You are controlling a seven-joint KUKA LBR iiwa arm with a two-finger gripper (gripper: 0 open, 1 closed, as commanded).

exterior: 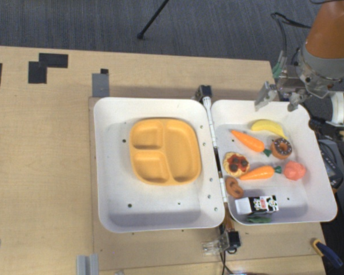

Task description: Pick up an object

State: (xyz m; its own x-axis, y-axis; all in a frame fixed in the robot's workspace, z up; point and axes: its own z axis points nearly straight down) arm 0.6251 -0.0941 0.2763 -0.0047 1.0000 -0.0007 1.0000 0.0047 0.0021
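The arm comes in from three o'clock, its orange band (328,30) high at the upper right, and the hand (280,98) hangs over the far rim of the right bin (327,202), at about twelve o'clock of that bin. Its two fingers (262,99) are spread apart with nothing between them, so the hand is released and grasps no object.

The things to be picked all lie in the right bin. Nearest the hand, just toward six o'clock from it, is a yellow banana (268,127). At eight o'clock of the banana lies an orange carrot (247,140), slanted, and beside the carrot's lower end sits a chocolate donut (281,148). Further toward six o'clock come a small fruit tart (236,163), a second carrot (258,173) touching or nearly touching the tart, and a pink round fruit (295,170) at the second carrot's three o'clock. A brown pretzel-like piece (234,187) lies below the tart, and a small black-and-white carton (262,204) rests near the bin's near wall. These things crowd one another, with little bare floor between them.

The left bin (112,171) holds a yellow divided tray (163,151), well apart from the hand. Both bins sit on the pale wooden worktop (40,171).
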